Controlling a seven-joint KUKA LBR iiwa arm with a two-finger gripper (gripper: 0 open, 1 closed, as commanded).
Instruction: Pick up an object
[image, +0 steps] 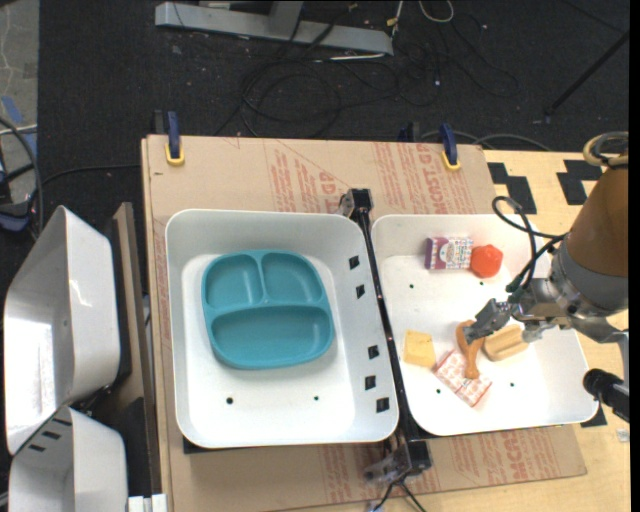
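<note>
The right bin (560, 400) holds several small objects. A purple and white carton (448, 252) and a red-orange piece (486, 261) lie near its far side. A yellow block (419, 349) sits at the left. A red and white checked packet (462, 378) lies near the front, with a thin orange piece (467, 347) resting across it. A tan bread-like piece (504, 344) lies just right of that. My gripper (495, 318) hovers low over the tan piece and the orange piece, reaching in from the right. Nothing visibly hangs from it.
A teal divided plate (267, 308) lies in the left bin (190, 400). A black divider (380, 310) runs between the two bins. The grey arm (600, 250) covers the right bin's right edge. White containers (55, 320) stand off the bench at the left.
</note>
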